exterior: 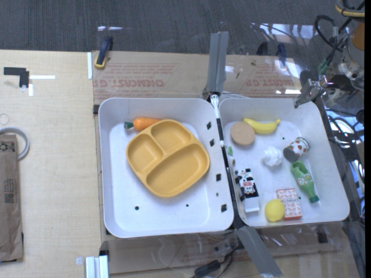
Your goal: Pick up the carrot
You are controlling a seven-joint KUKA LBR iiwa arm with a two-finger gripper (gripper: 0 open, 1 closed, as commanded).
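The carrot (pixel 145 122) is small and orange with a green top. It lies in the left bin (pixel 116 201) near the far left corner, touching the far rim of a yellow divided plate (pixel 168 157). My gripper (pixel 307 95) hangs at the far right, above the far edge of the right bin (pixel 333 213), well away from the carrot. It holds nothing that I can see.
The right bin holds a banana (pixel 262 125), a tan round disc (pixel 243 134), crumpled white paper (pixel 272 156), a green bottle (pixel 304 181), a lemon (pixel 275 211), a small red-and-white box (pixel 289 204) and a black-and-white carton (pixel 248 187). A metal divider (pixel 218 62) stands between the bins.
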